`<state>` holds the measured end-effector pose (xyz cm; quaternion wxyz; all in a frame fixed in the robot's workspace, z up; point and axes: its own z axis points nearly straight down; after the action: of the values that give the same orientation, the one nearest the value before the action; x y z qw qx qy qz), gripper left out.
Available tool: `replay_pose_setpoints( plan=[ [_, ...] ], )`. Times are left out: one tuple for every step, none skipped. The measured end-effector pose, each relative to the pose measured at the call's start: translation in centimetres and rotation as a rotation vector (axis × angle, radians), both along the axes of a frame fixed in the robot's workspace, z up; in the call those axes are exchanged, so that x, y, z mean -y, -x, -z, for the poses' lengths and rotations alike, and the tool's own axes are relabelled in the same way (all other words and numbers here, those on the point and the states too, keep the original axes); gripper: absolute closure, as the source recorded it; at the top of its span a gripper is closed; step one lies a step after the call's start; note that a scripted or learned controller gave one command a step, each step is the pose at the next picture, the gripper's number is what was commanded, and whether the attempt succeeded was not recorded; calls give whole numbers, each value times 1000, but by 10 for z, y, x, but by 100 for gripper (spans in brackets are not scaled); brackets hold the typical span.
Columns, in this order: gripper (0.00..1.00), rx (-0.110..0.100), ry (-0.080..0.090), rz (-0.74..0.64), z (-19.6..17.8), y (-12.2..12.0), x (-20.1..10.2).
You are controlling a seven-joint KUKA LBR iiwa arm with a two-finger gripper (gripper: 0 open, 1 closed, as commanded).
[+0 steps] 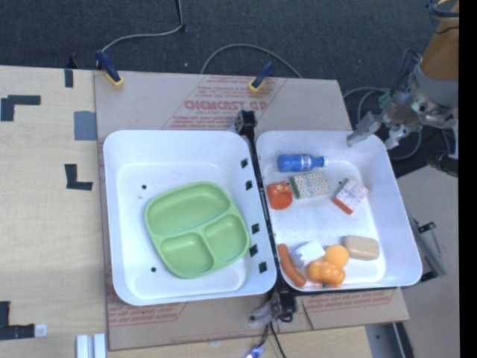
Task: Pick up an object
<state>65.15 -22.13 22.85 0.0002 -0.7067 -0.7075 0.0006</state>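
Over the far right corner of the right bin [396, 200], the gripper [367, 131] is being held up by the arm [438, 54], which is reaching in from the right. Whether the gripper is open or closed cannot be told, and nothing is being seen in it.

Below it, many small things are being kept in the right bin. A blue bottle [301, 162] is lying on its side at the far end, near the gripper. Just on its near side, a speckled block [309, 184] is being touched on the left by a red ball [279, 195]. A red and white box [350, 196] is sitting to the right of the block, a little apart. At the near end, a tan block [361, 247] is lying on the right. Two orange balls [332, 265] are being pressed together beside it, with a white piece [308, 253] and a sausage [291, 265] to their left.

A green plate [197, 228] with three parts is being kept in the left bin [127, 170]. Both bins are being carried on a sheet of cardboard [209, 99].
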Motion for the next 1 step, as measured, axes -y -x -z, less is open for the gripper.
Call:
replay_pose_setpoints(
  plan=[
    [0,-3,0,-1,132,-16,-17]
  ],
)
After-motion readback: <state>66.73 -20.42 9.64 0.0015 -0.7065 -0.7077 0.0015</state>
